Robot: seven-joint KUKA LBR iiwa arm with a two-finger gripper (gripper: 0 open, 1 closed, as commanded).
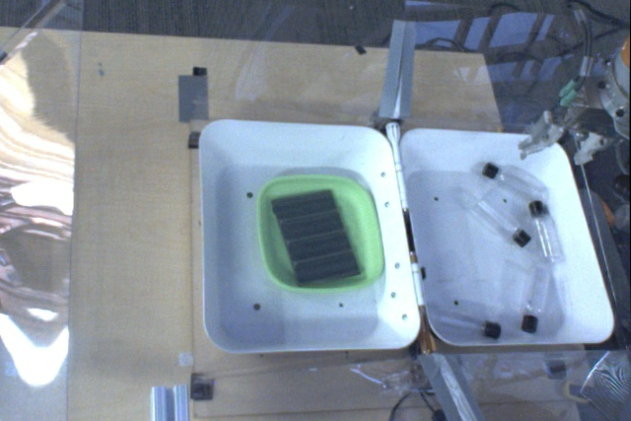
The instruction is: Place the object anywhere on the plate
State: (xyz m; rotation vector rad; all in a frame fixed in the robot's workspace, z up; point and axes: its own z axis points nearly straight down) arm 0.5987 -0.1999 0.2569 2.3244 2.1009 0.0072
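Observation:
A lime-green square plate (pixel 271 217) sits in the middle of the left white bin (pixel 227 311). A dark grey ribbed rectangular object (pixel 315 238) lies flat on the plate, inside its rim and slightly turned. My gripper (pixel 564 135) hangs over the far right corner of the right bin (pixel 444 311), well away from the plate and partly cut off by the view's edge. Nothing shows between its tips.
Several clear plastic tubes with black caps (pixel 513 212) lie scattered in the right bin. A metal bracket (pixel 397 79) stands behind the seam between the bins. Wooden bench surface (pixel 108 242) stretches to the left.

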